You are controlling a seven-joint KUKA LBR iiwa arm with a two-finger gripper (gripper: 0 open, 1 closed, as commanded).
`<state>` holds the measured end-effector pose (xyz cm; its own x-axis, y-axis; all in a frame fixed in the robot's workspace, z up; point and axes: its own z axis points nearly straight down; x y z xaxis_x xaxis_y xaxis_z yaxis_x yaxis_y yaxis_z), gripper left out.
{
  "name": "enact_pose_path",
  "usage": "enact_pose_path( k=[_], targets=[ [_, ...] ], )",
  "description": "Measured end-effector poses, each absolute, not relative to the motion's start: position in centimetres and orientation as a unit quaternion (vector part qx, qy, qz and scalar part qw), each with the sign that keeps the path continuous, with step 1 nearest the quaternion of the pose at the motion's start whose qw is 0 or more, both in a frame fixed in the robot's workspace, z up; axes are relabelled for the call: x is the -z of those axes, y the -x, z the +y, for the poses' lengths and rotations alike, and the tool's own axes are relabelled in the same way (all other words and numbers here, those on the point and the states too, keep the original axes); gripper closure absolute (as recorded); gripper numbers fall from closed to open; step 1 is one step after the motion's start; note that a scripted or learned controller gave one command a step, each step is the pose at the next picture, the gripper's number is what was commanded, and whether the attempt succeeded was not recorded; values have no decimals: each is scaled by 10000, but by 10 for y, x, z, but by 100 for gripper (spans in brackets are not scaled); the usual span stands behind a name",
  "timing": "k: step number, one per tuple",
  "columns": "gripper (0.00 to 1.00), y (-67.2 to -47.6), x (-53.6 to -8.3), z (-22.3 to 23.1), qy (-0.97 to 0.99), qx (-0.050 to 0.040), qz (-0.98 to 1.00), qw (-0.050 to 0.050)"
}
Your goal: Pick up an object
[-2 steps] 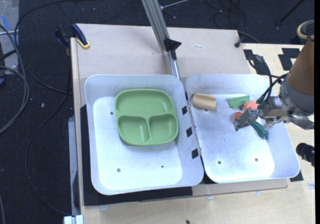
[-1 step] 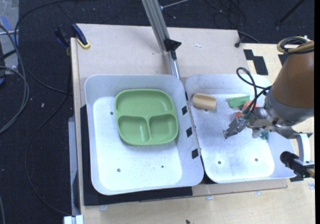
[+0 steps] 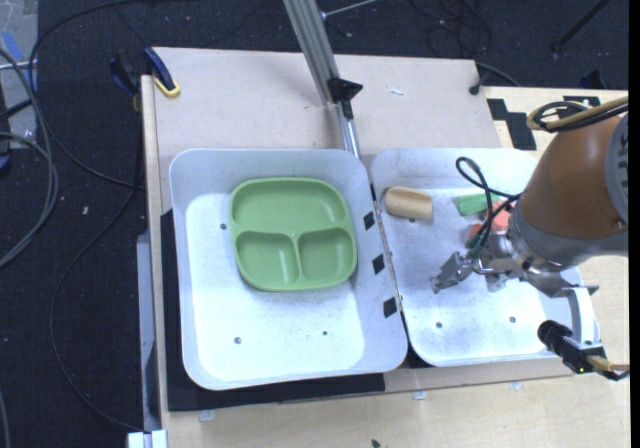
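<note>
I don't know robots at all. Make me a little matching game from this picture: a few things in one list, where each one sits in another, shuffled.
Things:
1. green divided plate
2. tan cylinder
3. gripper
4. blue and yellow clamp

Places:
A. on the bench's far left corner
B. over the middle of the right bin
C. in the left bin
D. near the right bin's far left corner

Pairs: 1-C, 2-D, 3-B, 4-A

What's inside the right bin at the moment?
In the right bin lie a tan cylinder near its upper left and a green piece beside it. Something reddish peeks out by the arm, which covers the bin's right part. The gripper hangs over the middle.
</note>
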<state>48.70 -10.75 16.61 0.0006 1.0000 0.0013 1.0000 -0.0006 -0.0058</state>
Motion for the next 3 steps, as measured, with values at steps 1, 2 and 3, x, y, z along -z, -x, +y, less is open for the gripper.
enact_pose_path(
  k=[1, 2, 3],
  targets=[
    [0, -484, -105, -99, 7073, -17, -7069, 31],
    [100, -486, -118, -100, 7078, -3, -7064, 10],
    [100, -481, -168, -109, 7079, 8, -7064, -17]
  ],
)
